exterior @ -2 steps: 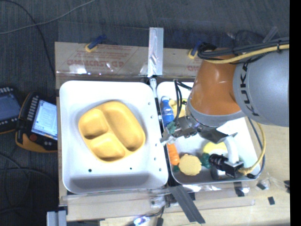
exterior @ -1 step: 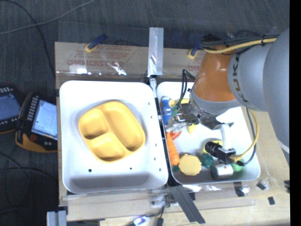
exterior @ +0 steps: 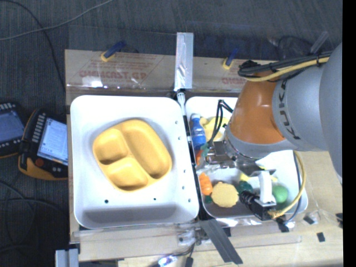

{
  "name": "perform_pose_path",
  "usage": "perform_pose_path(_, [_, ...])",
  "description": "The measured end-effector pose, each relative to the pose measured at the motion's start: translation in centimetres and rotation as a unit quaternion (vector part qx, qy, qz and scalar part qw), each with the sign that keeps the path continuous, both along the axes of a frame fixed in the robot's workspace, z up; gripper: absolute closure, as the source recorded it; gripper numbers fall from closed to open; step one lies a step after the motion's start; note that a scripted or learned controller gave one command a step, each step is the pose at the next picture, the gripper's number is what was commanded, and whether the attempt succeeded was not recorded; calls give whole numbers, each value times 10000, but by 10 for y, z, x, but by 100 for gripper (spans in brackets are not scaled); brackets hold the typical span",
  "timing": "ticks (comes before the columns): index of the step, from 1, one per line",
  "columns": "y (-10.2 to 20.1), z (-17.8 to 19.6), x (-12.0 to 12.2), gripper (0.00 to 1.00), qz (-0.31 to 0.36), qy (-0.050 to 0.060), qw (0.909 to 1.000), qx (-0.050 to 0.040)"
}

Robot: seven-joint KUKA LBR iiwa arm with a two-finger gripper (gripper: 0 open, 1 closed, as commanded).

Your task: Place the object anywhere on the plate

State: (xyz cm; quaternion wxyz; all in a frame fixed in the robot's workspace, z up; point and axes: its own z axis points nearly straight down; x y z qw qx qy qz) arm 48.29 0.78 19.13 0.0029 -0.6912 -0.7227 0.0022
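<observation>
Dark grey carpet surrounds a bench [exterior: 139, 74] carrying two shallow white bins, with a handheld pendant [exterior: 47, 149] lying on the floor off to the left. Whether the gripper [exterior: 222, 159] has anything in its grasp cannot be told: the orange wrist band [exterior: 256, 113] and the grey arm [exterior: 311, 104] cover its tips, so which piece is the object to be moved is also unclear. Around the tool, the right bin [exterior: 297, 166] is crowded with small things: a blue bottle [exterior: 196, 131] against the dividing wall, an orange carrot-like piece [exterior: 206, 185], a round yellow cookie-like piece [exterior: 225, 194], and a green ball [exterior: 280, 193] near the front. The yellow divided plate [exterior: 130, 153] sits alone in the left bin [exterior: 83, 204], well apart from the tool.

Crowding looks like the main hazard: a descent here could close on two pieces, or nudge one aside and come up with nothing. The raised walls between the bins could also catch a low carry and knock a loosely held piece loose short of the plate.

From the wrist, the arm comes in from the right, bent steeply down over the back-left part of the right bin, its cables [exterior: 278, 65] looping behind.
</observation>
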Motion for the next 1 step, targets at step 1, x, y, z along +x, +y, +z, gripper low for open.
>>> perform_pose_path(1, [-2,53,2,100,611,-22,9981,-1])
